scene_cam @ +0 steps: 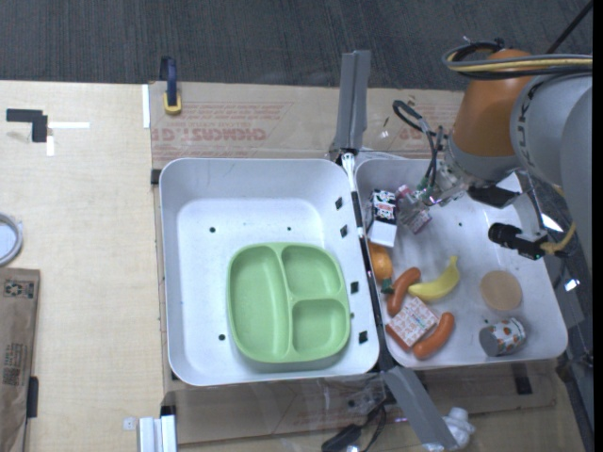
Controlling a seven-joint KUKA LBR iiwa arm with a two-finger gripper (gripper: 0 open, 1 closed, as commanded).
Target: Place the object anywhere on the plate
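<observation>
In the left bin: green divided plate, long axis running near to far.
Right bin, near: sausages, banana, orange.
Right bin, far: claw low among items; grip unclear.

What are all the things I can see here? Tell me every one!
bins: 2, white, side by side on the bench
plate: 1, green, three compartments, in the left bin
banana: 1, yellow, right bin middle
sausages: 2, red, right bin front
orange: 1, orange, right bin's left wall
cracker packet: 1, pink-white, between the sausages
round biscuit: 1, tan, right bin
small tin: 1, grey and red, right bin front corner
black-white carton: 1, right bin back
arm: 1, grey with orange band
pincer: 1, over right bin's back
</observation>
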